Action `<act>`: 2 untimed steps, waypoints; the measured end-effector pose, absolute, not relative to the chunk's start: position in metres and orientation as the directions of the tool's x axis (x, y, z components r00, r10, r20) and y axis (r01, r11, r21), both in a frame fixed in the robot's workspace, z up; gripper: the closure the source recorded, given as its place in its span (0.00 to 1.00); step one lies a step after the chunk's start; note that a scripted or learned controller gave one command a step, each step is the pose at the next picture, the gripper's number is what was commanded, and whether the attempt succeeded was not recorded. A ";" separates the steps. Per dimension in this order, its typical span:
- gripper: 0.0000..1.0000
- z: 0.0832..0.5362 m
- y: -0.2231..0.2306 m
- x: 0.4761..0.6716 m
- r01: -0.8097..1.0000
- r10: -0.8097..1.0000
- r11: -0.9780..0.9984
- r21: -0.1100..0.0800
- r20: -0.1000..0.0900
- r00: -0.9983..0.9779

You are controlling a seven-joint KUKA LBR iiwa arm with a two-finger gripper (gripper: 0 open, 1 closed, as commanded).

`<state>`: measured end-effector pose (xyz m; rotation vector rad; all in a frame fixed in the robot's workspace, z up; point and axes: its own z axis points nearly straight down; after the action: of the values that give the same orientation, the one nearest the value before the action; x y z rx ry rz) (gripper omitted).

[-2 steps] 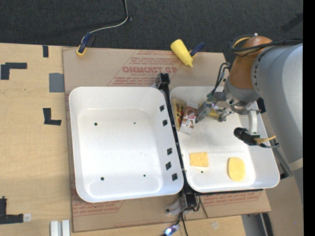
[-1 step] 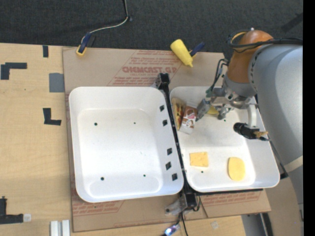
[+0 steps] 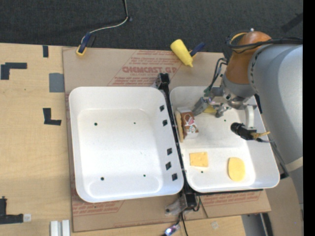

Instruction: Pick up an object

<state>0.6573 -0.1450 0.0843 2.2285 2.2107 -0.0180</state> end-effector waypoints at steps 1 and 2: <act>1.00 0.095 -0.138 0.660 1.000 1.000 0.000 0.000 -0.006 0.000; 0.00 0.094 -0.138 0.660 1.000 1.000 0.001 -0.001 -0.006 -0.001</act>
<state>0.6600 -0.1382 0.0944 2.2179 2.2196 -0.0078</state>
